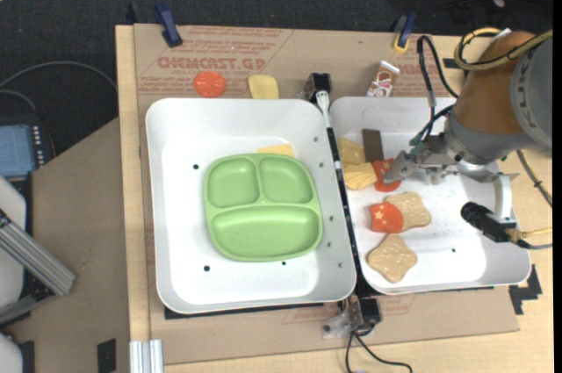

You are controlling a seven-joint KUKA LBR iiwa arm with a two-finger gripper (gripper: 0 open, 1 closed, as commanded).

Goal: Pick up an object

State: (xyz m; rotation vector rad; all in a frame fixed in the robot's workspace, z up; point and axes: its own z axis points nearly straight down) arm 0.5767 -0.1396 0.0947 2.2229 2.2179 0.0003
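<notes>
End effector (392, 172) low in right bin (439, 270), tips at small red piece (386, 178) beside yellow wedge (358, 178); whether clamped on it, cannot tell. Red tomato-like piece (383, 218) and toast (411, 210) just below, toward near rim; arm reaches in from right.

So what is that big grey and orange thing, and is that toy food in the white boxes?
It is a robot arm, seen by one camera looking down from above. It reaches in from the right, and its hand is low over the right white bin, at a small red toy piece. I can't tell if it holds anything. That bin has toy food: a red tomato-like piece and tan bread-like slices. The left white bin holds a green divided plate.
</notes>
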